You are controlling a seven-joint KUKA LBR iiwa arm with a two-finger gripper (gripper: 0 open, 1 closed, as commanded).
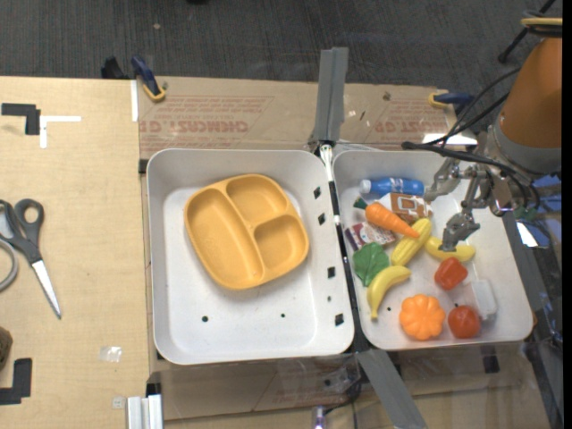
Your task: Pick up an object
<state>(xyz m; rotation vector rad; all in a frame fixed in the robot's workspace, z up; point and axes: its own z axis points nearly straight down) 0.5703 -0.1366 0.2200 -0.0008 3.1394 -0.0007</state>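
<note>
The right bin (514,266) holds several toy foods: a blue bottle (393,186), a carrot (391,219), a brown and white packet (412,206), a banana (386,285), a yellow corn-like piece (408,245), a green leaf (369,260), an orange pumpkin (422,315), a tomato (464,321) and a red piece (450,273). My gripper (450,206) hangs over the bin's upper right part, open, with nothing between its fingers. Its lower finger (459,229) sits just above a small yellow piece (450,251).
The left bin (170,266) holds a yellow divided plate (248,231). Scissors (31,248) lie on the wooden bench at far left. A grey strut (331,96) stands behind the bins' shared wall. Cables and the arm's orange band (536,88) crowd the right side.
</note>
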